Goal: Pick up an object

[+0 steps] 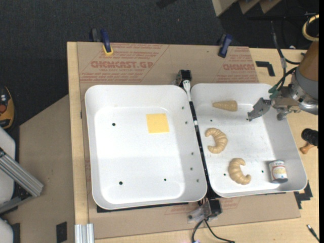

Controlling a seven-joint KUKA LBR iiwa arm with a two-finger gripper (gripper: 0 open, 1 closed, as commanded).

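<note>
Cone-shaped pastry lies just left of my gripper, long axis pointing straight at me

Cone-shaped pastry (225,105) sits near the back of the right bin (283,140), and that is the piece I judge to be my target, because nothing else is as close. My gripper (265,109) hangs over the same bin, toward its back right corner, and the pastry lies directly to its left in the camera view, close by but apart. No contact yet!

Now the key relation: the pastry's long axis runs left to right, wide end toward me, narrow tip toward the divider between the bins. So I'm facing it end-on. My fingers stand apart, one dark tip reaching down-left toward the tray floor, nothing between them. To clamp across the narrow width rather than along the length, I reckon the fingers want to straddle that axis front to back.

Other options are farther off. One croissant (216,139) lies mid-bin, a second croissant (239,170) nearer the front, and a small can (277,170) stands in the front right corner. Over in the left bin (101,135), a yellow cheese slice (157,123) lies flat, well away.

A short move left and down looks like the call.
</note>
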